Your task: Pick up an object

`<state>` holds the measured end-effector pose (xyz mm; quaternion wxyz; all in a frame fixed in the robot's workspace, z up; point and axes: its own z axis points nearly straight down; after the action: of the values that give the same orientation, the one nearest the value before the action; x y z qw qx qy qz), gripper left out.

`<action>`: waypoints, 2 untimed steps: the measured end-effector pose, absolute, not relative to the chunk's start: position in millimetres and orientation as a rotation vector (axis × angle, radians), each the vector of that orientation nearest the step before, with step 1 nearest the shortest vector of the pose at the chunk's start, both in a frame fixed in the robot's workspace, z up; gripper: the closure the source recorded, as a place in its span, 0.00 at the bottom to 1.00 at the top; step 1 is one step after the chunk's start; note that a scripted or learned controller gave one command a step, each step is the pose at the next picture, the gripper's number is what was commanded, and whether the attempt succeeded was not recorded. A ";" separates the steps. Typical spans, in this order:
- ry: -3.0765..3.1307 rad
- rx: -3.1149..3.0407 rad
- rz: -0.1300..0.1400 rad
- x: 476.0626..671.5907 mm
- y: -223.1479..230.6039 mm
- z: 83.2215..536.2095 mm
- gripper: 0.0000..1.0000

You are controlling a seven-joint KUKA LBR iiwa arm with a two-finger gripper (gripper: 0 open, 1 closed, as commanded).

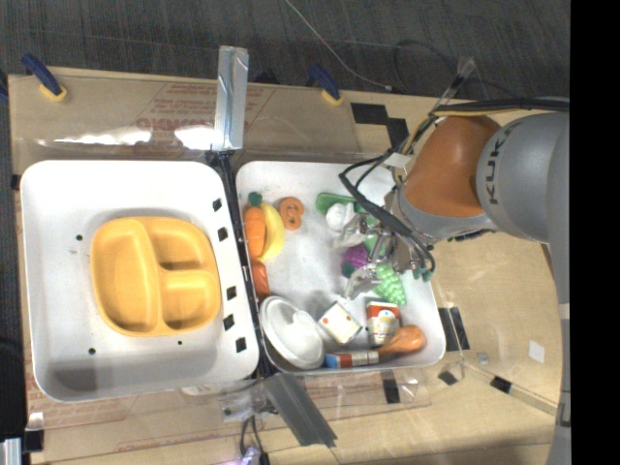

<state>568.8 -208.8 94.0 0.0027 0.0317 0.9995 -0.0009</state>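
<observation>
The right bin [320,177] holds a jumble of toy food. My gripper [373,255] hangs low over its right half, under the orange wrist band [441,177]. It is just above a purple piece [354,258] and a green bumpy bunch [390,285]. Cables and the wrist hide part of this spot. An orange carrot [254,232] and a yellow banana [274,235] lie along the bin's left wall, with a small orange piece [290,211] beside them. A green item [334,201] and a white item [339,218] lie to the left of the gripper.
A white bowl [291,332], a white block [339,323], a red-and-white carton [384,318], an orange piece [407,339] and a marker [351,359] crowd the bin's near edge. The left bin [58,201] carries a yellow divided tray [155,274].
</observation>
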 end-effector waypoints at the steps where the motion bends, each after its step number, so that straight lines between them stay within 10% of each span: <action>1: 3.131 0.087 -0.005 570.9 -206.9 105.4 1.00; 2: 3.129 0.129 0.000 579.9 -151.6 176.1 1.00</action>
<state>579.9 -151.6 176.1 0.0050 0.0412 0.9991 -0.0001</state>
